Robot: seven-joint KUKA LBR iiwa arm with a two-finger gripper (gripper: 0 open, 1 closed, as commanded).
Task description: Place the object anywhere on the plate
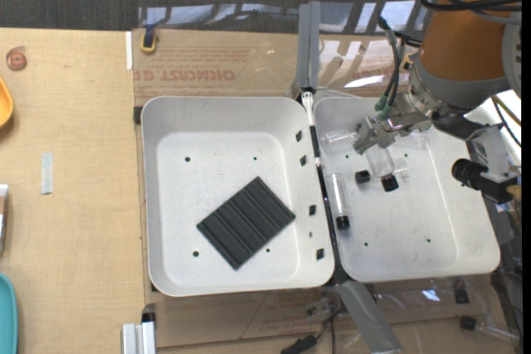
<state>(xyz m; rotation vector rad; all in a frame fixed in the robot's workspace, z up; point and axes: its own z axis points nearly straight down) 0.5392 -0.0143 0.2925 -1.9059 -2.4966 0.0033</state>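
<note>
Landmark: the dark grey ribbed rectangular plate [246, 222], lying flat and turned at a slant in the left shallow white plastic bin [166, 178].
My position: my fingers [383, 172] hang over the right shallow white plastic bin [465, 244], well off to the plate's right and a little toward the far wall from it.
Fingers' state: the clear pads with dark tips stand a modest way apart, and I see nothing between them; I hold nothing that I can make out.
The object: I judge it to be the small clear rod with a black end [340, 205] lying along the right bin's left wall, just beyond the divider to the plate's right. It is small and see-through, so I cannot be sure.
Step in hand: by my reading, I am at the pick, before any carry; nothing rests on the plate.
Next move calls for: shifting toward the rod on the plate's side, lowering with the pads astride it, closing, then lifting clear of both bin walls and crossing to the plate.
Risk: the rod lies tight to the wall, so one pad may have little room.
</note>
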